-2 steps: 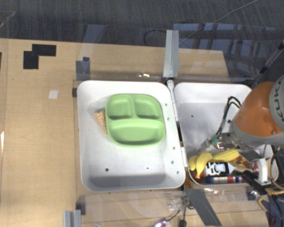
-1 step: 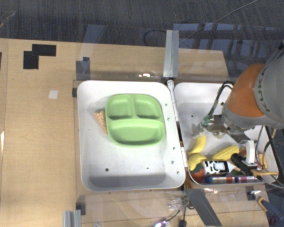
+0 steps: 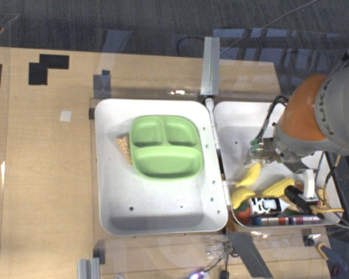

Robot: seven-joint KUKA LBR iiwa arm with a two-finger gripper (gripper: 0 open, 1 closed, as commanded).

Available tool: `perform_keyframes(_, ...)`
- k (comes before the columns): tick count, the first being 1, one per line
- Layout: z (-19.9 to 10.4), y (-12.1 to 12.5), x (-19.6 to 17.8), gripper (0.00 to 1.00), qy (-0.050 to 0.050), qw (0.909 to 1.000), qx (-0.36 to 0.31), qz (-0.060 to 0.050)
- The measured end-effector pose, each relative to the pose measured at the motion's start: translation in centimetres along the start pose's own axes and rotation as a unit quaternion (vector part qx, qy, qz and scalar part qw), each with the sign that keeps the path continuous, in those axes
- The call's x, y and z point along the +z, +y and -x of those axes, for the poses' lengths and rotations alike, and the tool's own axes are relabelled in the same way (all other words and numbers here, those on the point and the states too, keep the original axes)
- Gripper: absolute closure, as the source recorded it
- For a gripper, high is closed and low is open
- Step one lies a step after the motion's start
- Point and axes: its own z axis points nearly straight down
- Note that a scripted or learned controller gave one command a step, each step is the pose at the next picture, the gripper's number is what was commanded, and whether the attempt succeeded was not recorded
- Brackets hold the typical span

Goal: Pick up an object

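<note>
You have two white bins side by side on the desk (image 3: 46, 173). In the left bin (image 3: 113, 214) a green tray (image 3: 164, 146) with three compartments lies toward the far side, and a tan, grainy item (image 3: 124, 149) pokes out from under the tray's left edge.

The arm (image 3: 331, 109) comes in from the right over the right bin (image 3: 232, 127). Its gripper (image 3: 260, 151) sits low inside that bin, just above a yellow banana (image 3: 250, 175) that lies at the bin's middle. You cannot tell from here whether the fingers are open or closed, or whether they touch the banana.

Nearer than the banana, along the right bin's near wall, you see a pile: a second yellow piece (image 3: 279, 188), a yellow lump (image 3: 241, 197), a black-and-white item (image 3: 266, 204) and a dark marker (image 3: 279, 220) lying flat.
</note>
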Motion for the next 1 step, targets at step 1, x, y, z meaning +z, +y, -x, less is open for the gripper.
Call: perform_keyframes(1,-5.80,6.64,-8.18,1.00,0.000,0.9999,0.007,-0.009)
